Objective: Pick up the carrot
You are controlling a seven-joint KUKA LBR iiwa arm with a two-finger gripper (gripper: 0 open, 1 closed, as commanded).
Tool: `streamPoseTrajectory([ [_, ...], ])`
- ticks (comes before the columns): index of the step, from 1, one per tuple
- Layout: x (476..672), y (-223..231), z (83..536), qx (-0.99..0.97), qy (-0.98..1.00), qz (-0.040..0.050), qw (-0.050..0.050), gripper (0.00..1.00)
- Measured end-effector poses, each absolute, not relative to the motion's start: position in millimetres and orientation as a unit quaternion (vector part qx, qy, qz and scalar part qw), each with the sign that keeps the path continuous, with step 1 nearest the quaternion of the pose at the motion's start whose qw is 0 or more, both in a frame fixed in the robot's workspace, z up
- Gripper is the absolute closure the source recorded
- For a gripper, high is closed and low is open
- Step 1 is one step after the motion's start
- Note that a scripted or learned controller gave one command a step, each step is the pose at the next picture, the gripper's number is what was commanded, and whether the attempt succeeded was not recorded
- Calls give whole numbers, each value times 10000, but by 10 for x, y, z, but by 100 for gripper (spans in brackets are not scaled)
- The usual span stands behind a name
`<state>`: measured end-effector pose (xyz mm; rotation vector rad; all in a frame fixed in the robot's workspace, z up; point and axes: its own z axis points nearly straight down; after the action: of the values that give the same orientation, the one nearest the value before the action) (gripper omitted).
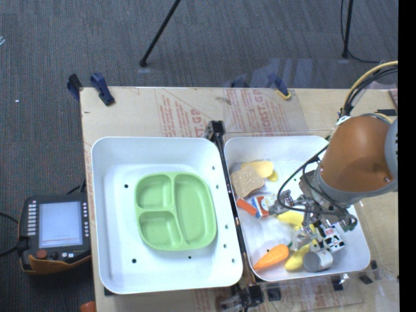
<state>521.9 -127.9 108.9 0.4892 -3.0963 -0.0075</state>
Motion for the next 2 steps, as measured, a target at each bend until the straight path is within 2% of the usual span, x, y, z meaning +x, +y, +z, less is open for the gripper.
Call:
streamPoseTrajectory([
  [1, 4831, -971, 881, 833, -9965, -17, 17, 0],
  [2, 4802, -923, 866, -387, -9993, -11, 15, 0],
])
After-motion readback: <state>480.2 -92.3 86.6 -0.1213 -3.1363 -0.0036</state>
